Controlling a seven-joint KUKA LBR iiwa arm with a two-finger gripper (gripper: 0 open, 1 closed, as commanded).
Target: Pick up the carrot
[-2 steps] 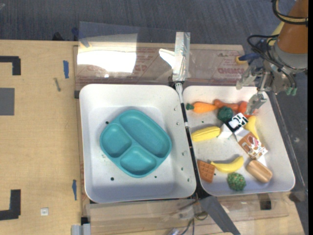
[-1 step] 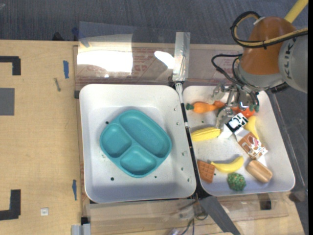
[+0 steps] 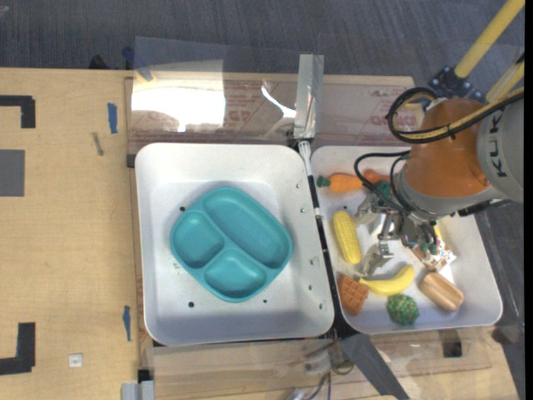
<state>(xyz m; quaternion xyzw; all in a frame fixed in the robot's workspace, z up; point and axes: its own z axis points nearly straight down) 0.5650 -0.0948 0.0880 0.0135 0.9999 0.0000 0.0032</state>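
The carrot point(image 3: 345, 182), orange with a green top, lies at the back left of the right bin point(image 3: 487, 286), close to the divider. My gripper point(image 3: 379, 253) hangs over the middle of that bin, in front of and a little to the right of the carrot, between the corn point(image 3: 346, 236) and the banana point(image 3: 388, 282). The carrot is apart from the gripper, and its right end is partly hidden by the wrist and cables.
The right bin also holds a broccoli point(image 3: 403, 308), an orange waffle-like piece point(image 3: 352, 294) and a tan bread roll point(image 3: 440, 291) along its front. In the left bin point(image 3: 158, 182) lies a teal divided plate point(image 3: 231, 242). A metal divider post point(image 3: 306, 98) stands behind the bins.
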